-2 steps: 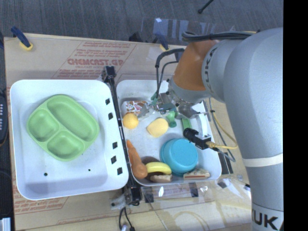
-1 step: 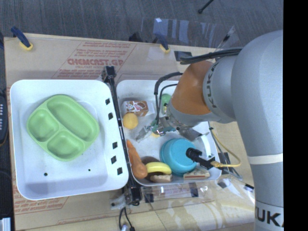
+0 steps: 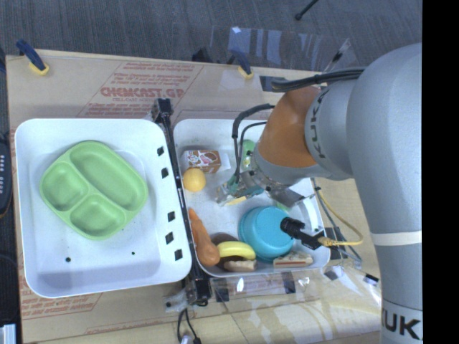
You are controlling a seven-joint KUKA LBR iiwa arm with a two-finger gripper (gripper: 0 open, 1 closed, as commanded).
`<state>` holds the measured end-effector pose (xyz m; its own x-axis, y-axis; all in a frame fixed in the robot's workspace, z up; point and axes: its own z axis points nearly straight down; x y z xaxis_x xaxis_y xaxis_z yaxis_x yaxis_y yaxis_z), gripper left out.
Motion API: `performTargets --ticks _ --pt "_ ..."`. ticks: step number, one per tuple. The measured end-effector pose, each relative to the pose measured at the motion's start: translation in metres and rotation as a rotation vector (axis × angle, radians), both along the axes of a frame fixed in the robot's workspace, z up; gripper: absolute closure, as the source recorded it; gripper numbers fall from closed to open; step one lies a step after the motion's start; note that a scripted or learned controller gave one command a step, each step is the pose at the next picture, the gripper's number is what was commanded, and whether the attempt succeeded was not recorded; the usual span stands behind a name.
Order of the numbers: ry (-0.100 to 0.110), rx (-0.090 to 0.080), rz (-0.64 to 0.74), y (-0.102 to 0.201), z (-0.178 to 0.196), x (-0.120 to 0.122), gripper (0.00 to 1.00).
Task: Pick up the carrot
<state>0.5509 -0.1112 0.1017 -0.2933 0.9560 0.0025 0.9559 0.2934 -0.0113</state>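
The orange carrot [image 3: 203, 239] lies along the left wall of the right bin [image 3: 215, 131], near its front corner, tip pointing to the back. My gripper [image 3: 240, 188] hangs low over the middle of that bin, up and to the right of the carrot and apart from it. The grey wrist with its orange band [image 3: 290, 131] covers much of the gripper from above.
A yellow banana [image 3: 237, 250] and a brown item [image 3: 237, 265] touch the carrot's thick end. A blue bowl [image 3: 267, 231], a yellow ball [image 3: 193, 180], a brown packet [image 3: 202, 160] and a green item [image 3: 248, 149] share the bin. The left bin [image 3: 36, 264] holds a green divided plate [image 3: 93, 188].
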Motion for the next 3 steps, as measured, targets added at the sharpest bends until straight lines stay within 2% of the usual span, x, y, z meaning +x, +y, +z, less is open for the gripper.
performTargets --ticks 1,2,3 --pt "0.000 0.001 -0.298 0.015 0.003 -0.007 1.00" --pt "0.000 0.000 -0.298 0.015 0.003 -0.007 0.00" --pt "-0.013 -0.002 -0.376 0.006 0.056 0.084 0.00"
